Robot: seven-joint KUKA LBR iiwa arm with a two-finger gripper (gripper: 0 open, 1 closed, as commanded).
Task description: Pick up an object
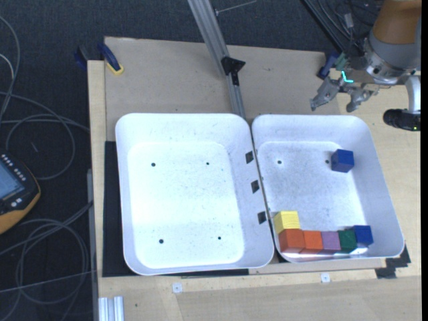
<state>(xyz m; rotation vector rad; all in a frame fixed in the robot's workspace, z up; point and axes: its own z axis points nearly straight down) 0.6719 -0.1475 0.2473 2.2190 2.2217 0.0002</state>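
— What ran out of the picture?
— The arm (398, 19) was cut off at the top right corner, and the handheld screen (15, 189) by the left edge.
— Anything hidden?
— The green block (347, 239) sat partly behind a blue one (363, 233).

— What's in the right bin (381, 199)?

— Small cubes. A blue cube (342, 160) sits alone near that bin's far right corner, resting flat.

— And the rest?

— Along that bin's near wall, a row, touching: an orange cube (290, 239), another orange one (312, 240), a purple cube (331, 240), a green cube (347, 239) and a second blue cube (362, 235). A yellow cube (287, 220) sits just behind the first orange one.
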